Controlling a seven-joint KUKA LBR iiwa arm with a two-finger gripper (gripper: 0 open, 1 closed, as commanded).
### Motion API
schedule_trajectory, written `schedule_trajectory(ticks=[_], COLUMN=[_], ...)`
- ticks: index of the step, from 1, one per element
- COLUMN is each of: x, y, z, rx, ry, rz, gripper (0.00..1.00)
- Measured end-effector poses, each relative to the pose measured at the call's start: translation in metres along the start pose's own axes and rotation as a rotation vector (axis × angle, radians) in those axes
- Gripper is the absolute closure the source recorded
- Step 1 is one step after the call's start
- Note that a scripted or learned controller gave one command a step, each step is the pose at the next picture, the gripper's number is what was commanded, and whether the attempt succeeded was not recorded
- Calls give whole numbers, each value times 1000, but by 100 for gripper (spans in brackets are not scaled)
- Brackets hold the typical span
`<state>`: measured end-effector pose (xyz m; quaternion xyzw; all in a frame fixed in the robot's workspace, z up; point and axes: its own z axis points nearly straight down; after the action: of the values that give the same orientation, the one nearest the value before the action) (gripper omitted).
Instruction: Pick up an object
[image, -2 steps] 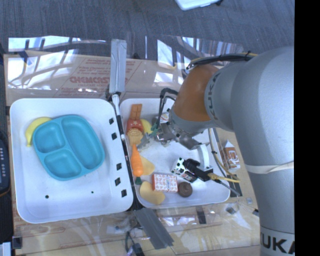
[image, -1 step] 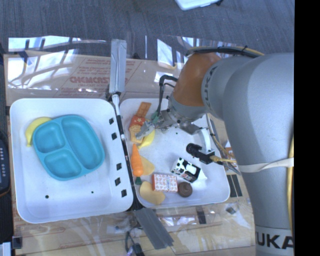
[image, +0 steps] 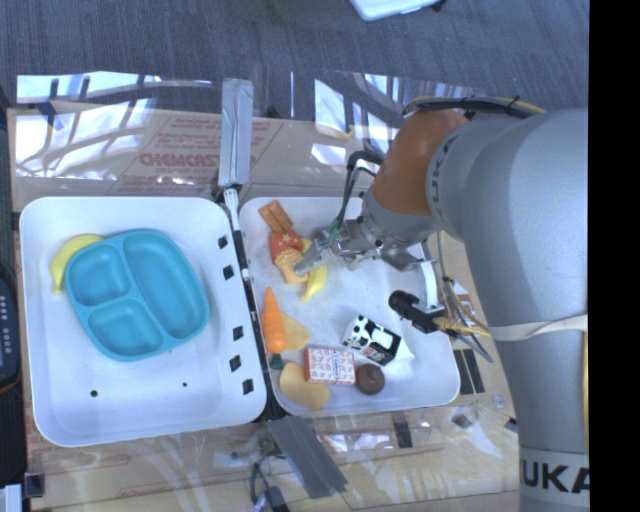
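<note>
The grey arm (image: 520, 250), smooth and rounded with its orange band, reaches in from the right over the desk (image: 130, 150) and hangs above the right white bin (image: 440, 375). The left bin (image: 40, 400) carries a glossy blue divided plate (image: 135, 292) with a curved yellow banana (image: 68, 252) tucked at its upper left edge. The pincer (image: 322, 244) sits low at the upper part of the right bin, just beside a cluster of small toy foods: an orange-red piece (image: 285, 243) and a yellow piece (image: 314, 283); whether it is open or closed I cannot tell, and nothing is visibly held. The likeliest target is that cluster, so a good grasp would centre on one piece, descend straight, and avoid nudging its neighbours. Lower down lie a tapered orange carrot (image: 273, 320), a black-and-white cow-patterned block (image: 372, 340), a flat patterned box (image: 330, 364), a pale yellow rounded piece (image: 300, 385) and a small brown round thing (image: 370, 379), all looking like hard moulded plastic.
</note>
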<state>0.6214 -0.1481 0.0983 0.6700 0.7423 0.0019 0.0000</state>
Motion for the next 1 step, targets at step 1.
schedule_trajectory(ticks=[1], x=[0], y=[1], z=[-11], rx=[-1], ry=[0], rz=[-4], gripper=[100])
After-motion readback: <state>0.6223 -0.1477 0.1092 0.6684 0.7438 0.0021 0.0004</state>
